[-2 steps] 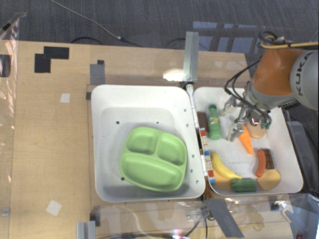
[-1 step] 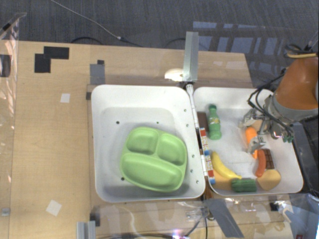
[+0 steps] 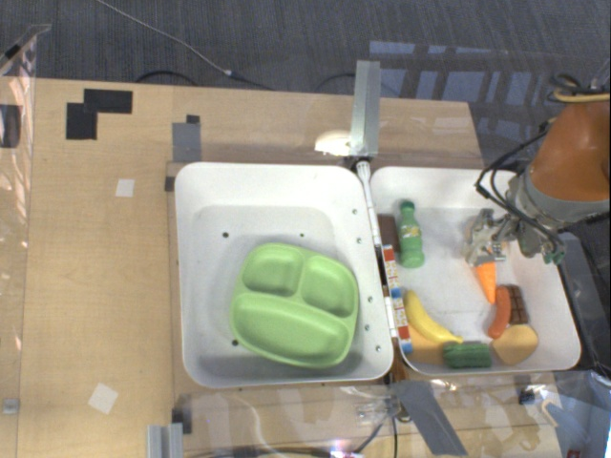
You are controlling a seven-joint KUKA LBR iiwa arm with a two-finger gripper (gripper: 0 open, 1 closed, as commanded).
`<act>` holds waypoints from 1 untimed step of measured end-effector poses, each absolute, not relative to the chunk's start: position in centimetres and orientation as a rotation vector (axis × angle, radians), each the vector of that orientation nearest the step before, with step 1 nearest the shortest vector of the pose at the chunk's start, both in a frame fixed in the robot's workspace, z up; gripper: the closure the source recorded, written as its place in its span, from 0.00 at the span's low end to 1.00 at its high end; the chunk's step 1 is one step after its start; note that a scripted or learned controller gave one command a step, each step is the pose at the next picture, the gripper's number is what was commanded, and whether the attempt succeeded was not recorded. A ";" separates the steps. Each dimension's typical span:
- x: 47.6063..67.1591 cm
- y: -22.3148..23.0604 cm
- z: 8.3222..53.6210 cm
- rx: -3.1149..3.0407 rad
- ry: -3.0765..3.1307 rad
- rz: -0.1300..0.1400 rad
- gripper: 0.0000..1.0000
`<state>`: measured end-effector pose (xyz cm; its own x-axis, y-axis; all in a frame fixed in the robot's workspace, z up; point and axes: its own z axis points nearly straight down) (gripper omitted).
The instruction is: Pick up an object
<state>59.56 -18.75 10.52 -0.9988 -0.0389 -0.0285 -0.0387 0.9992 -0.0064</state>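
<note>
I saw open floor in the upper middle of the right bin [image 3: 449,184]; its items crowded the lower edge and right side. The gripper [image 3: 489,241] hovered near the right wall, just above the carrot [image 3: 487,280]; whether it was released or clenched, I could not tell. That bin held one green bottle [image 3: 410,234], one banana [image 3: 427,321], one carrot, one chocolate bar [image 3: 516,303], one potato-like lump [image 3: 516,343] and one dark green piece [image 3: 466,354]. The left bin [image 3: 205,208] held one green divided plate [image 3: 296,303].
</note>
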 end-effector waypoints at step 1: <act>59.5 -18.7 10.5 -0.061 3.113 -0.008 0.00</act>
